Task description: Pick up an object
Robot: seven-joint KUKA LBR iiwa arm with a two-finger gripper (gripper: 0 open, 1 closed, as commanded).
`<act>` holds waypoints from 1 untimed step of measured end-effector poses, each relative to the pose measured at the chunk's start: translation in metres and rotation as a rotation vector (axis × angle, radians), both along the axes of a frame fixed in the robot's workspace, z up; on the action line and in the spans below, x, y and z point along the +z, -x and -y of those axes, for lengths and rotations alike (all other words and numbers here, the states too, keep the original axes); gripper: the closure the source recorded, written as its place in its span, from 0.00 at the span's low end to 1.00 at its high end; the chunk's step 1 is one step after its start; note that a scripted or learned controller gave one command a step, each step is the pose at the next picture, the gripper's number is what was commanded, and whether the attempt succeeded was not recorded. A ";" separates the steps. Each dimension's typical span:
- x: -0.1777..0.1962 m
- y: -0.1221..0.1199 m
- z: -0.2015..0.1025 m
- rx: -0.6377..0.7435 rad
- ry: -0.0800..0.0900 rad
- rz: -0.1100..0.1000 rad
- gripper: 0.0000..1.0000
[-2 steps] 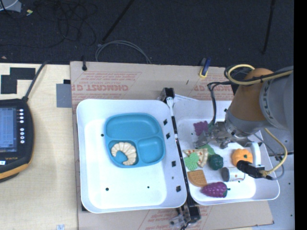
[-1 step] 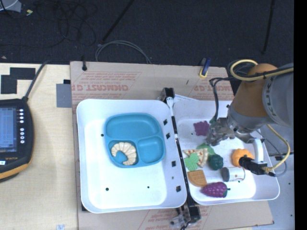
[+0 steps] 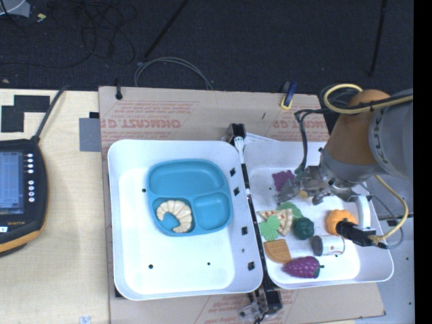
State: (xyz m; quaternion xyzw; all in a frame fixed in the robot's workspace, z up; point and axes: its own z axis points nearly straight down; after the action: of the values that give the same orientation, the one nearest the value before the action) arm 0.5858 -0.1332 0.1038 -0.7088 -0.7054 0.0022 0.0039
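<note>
My gripper [image 3: 295, 190] is low in the right bin [image 3: 378, 270], near its middle, at the end of the grey arm with the orange band [image 3: 351, 137]. A purple toy [image 3: 283, 179] lies just to its left and a pale wedge-shaped toy [image 3: 282, 213] just below it. Close by are a green leafy toy [image 3: 270, 228], a dark green ball [image 3: 303, 228], an orange fruit [image 3: 339, 219], a tan cookie [image 3: 277, 251], a bunch of purple grapes [image 3: 302, 267] and a white cylinder [image 3: 331, 246]. I see nothing lifted.
The left bin [image 3: 128, 248] holds a blue divided plate [image 3: 192, 181] with a croissant [image 3: 175, 214] in its lower left section. A teach pendant [image 3: 17, 194] lies at the far left of the bench. Cables hang around the wrist at the right.
</note>
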 end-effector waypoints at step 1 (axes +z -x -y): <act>-0.018 -0.060 -0.014 0.008 0.002 0.008 0.00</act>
State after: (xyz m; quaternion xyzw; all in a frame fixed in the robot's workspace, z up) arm 0.6457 -0.1196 0.0857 -0.7058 -0.7084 0.0000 0.0002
